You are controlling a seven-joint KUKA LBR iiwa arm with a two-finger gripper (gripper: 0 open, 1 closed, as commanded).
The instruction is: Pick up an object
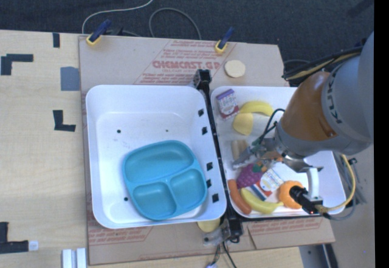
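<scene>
**Two bins, one crowded with toys under the arm**

Two white bins sit side by side on a cardboard sheet (pixel 182 66). The left bin (pixel 100 109) holds a blue divided plate (pixel 164 178) lying flat toward its near side. The right bin (pixel 337 185) is packed with small things: a yellow banana (pixel 255 107) at the far end next to a small purple-and-white packet (pixel 226 101), a bunch of purple grapes (pixel 248 174) near the middle, a second banana (pixel 261 205) along the near wall, and an orange piece (pixel 290 192) just beside it.

The grey arm (pixel 346 103) reaches in from the right, its orange band over the right bin. The gripper (pixel 258 150) hangs low above the clutter, just over the grapes; I cannot tell how it is set, nor whether it touches anything.

A round wooden disc (pixel 234 68) lies on the cardboard beyond the right bin.
</scene>
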